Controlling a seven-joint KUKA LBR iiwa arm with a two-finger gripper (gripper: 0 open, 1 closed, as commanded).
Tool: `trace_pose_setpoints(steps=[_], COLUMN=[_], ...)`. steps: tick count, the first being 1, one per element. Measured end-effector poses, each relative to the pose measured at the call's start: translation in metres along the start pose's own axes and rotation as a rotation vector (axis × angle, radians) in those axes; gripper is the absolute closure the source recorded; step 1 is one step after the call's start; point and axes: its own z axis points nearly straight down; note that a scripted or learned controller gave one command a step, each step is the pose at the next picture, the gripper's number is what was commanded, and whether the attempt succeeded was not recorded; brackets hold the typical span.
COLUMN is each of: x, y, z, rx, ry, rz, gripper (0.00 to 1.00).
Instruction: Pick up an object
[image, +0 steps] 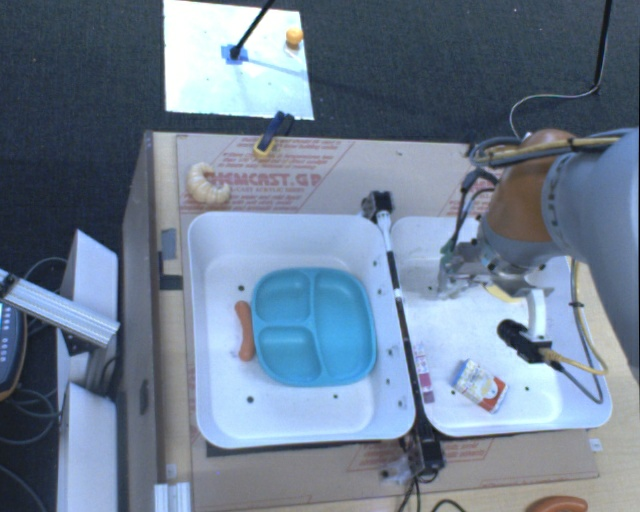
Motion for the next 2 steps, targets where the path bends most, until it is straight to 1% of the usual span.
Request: trace_pose_setpoints(steps=[1, 2], x=[-0.0446, -0.0442], y=[-0.0156, -0.0159], z=[-0.0949, -0.0943], rx=[-0.001, 0.001], ry=[-0.002, -0.002], rz=[0.002, 0.001], gripper=[1.0, 0.0])
